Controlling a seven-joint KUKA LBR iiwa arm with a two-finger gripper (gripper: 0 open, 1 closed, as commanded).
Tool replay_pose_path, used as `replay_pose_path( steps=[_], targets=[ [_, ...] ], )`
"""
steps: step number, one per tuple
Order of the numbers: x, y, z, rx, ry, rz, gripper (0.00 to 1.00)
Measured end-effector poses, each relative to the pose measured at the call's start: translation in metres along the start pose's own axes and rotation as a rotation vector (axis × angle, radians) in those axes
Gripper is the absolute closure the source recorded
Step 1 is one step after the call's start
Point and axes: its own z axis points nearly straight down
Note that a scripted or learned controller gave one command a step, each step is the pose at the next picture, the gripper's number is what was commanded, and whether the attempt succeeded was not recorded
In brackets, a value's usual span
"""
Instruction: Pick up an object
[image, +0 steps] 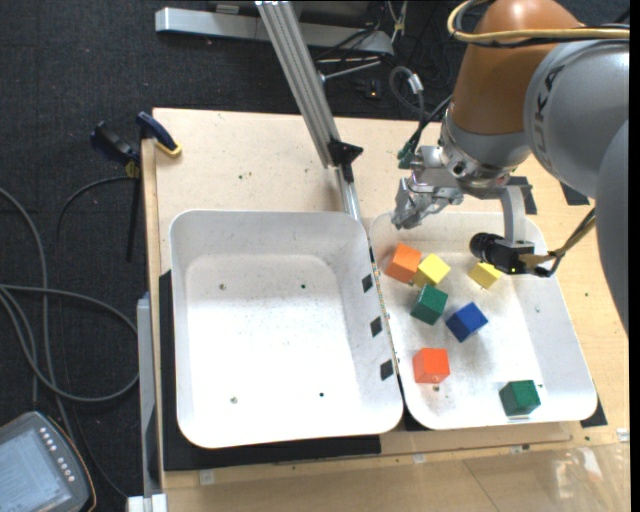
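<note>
— What is sitting on the pale wooden tabletop (250, 160)?
— Two shallow white plastic bins; the right bin (560, 350) is holding small coloured cubes.
— And the pincer (412, 212)?
— Hovering above the orange cube (405, 263); grip state: cannot tell.

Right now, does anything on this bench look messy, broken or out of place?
Nothing stands out. The blocks lie loosely scattered in the right bin, for instance the blue block and orange block. The gripper hangs above them.
</note>
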Motion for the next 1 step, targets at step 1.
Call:
replay_pose_path(
  steps=[1],
  targets=[
    [0.0589, 0.0031, 0.0174, 0.001, 0.000, 0.000, 1.00]
  ],
)
